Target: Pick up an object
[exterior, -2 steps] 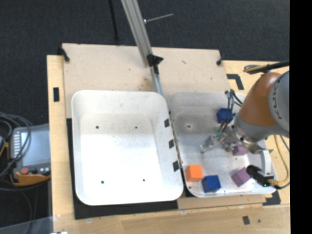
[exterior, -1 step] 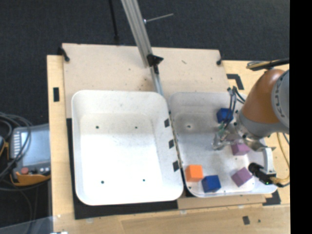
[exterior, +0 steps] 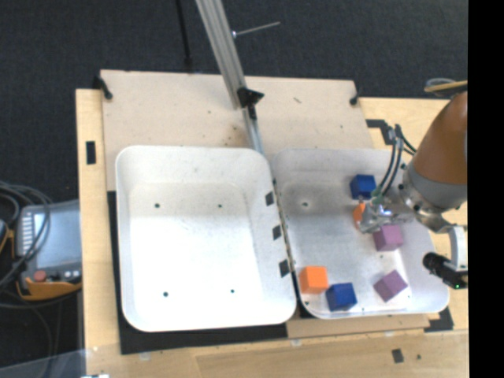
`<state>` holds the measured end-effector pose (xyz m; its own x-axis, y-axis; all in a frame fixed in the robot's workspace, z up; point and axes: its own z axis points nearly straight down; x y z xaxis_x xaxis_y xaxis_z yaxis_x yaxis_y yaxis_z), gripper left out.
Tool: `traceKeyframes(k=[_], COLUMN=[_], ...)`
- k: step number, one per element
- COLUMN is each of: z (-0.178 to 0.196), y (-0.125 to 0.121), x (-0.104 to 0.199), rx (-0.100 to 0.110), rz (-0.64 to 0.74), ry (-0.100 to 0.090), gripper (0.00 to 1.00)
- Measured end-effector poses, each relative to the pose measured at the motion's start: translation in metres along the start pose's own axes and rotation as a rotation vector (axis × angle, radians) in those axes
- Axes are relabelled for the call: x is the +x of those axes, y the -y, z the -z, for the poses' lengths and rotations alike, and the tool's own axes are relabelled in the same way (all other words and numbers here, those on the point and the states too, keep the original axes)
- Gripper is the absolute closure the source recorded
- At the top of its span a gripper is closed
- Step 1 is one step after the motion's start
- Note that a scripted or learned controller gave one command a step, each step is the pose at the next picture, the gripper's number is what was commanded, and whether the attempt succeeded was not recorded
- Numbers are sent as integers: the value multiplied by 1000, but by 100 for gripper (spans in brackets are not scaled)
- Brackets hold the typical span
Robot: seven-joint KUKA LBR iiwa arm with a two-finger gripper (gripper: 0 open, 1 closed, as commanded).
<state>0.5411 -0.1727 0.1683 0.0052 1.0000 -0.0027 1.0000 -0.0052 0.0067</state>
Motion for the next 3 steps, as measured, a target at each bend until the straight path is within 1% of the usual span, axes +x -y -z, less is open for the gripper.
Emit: traceKeyframes(k=[1,2,3], z=[45,99,92], y=[-3,-5,-22], x=[-7,-8,45], rx=[0,-1,4], rz=[7,9,12], ry=[0,0,-2], gripper=[100,100,100])
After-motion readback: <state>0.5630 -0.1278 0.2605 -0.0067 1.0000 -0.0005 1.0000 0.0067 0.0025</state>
